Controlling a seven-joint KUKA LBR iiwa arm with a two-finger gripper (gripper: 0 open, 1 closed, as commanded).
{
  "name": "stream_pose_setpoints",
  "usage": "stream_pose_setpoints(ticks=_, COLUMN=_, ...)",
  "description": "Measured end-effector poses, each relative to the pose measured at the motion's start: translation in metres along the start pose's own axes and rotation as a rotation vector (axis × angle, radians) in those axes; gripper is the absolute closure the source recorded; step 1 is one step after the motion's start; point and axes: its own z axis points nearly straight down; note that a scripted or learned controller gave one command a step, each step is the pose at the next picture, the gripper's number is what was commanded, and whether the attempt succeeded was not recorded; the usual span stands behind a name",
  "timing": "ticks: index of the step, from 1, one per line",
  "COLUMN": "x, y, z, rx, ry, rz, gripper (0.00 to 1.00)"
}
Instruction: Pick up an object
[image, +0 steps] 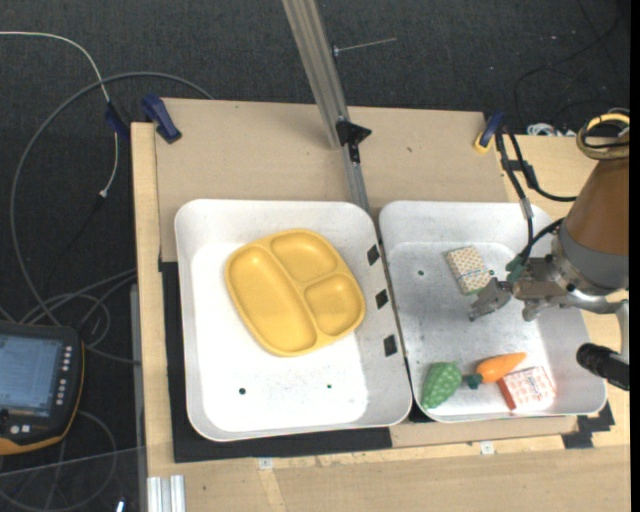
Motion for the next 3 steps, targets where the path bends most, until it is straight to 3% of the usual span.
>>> stream_pose_setpoints(ticks=1, x=0.0, y=0.0, z=0.0, rx=-0.001, ry=0.0, rz=0.0, gripper=0.0)
stream_pose_setpoints(ticks=3, x=-0.007, y=-0.007, z=0.101, rx=0.006, ry=0.001, rz=0.001, gripper=0.0)
